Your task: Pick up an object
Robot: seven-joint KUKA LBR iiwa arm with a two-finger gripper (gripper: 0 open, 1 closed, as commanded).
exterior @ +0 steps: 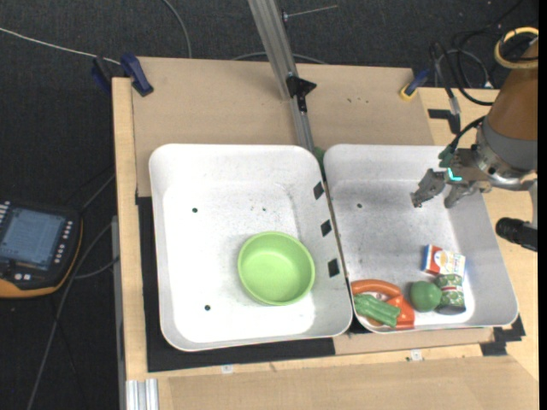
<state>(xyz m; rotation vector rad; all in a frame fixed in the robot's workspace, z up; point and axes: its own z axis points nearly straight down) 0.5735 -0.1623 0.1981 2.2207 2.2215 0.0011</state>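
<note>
My gripper (438,194) hangs over the upper right part of the right bin (376,229), its two fingers spread open with nothing between them. Below it, near the bin's front right corner, lie a small red and white carton (442,261), a green round object (423,295) and a small can (452,293). An orange and green toy (379,304) lies at the bin's front left corner. A light green bowl (275,268) sits in the left bin (205,195), toward its front right.
A slanted metal pole (278,45) comes down to the gap between the bins. Blue clamps (136,74) hold the bench board at its back corners. A handheld pendant (34,246) lies on the floor at far left.
</note>
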